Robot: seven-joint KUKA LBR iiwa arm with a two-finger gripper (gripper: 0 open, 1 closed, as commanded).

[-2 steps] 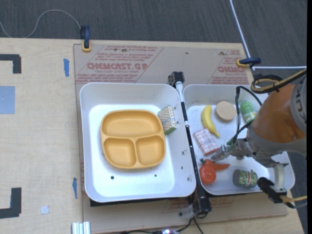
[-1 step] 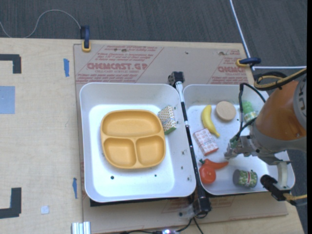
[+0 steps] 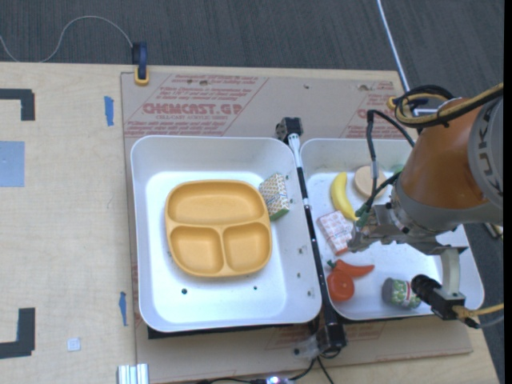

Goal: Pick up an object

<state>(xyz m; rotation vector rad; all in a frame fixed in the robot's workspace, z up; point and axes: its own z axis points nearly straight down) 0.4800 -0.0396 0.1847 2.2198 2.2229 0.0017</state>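
Observation:
The right bin [image 3: 472, 290] holds a yellow banana [image 3: 342, 194], a round tan disc [image 3: 366, 180], a pink-and-white packet [image 3: 336, 230], an orange-red toy [image 3: 346, 278] and a small green-and-grey can [image 3: 400, 292]. My gripper [image 3: 362, 235] hangs low over the middle of this bin, just right of the packet and above the orange-red toy. The arm's orange band and grey wrist cover the fingers. In the left bin [image 3: 152, 222] lies a yellow three-compartment plate [image 3: 218, 226], with a patterned bag [image 3: 276, 194] leaning at its upper right.
A black clamp [image 3: 290, 128] sits at the far end of the wall between the bins. Both bins rest on a cardboard sheet [image 3: 200, 106]. Cables loop off the arm at the right.

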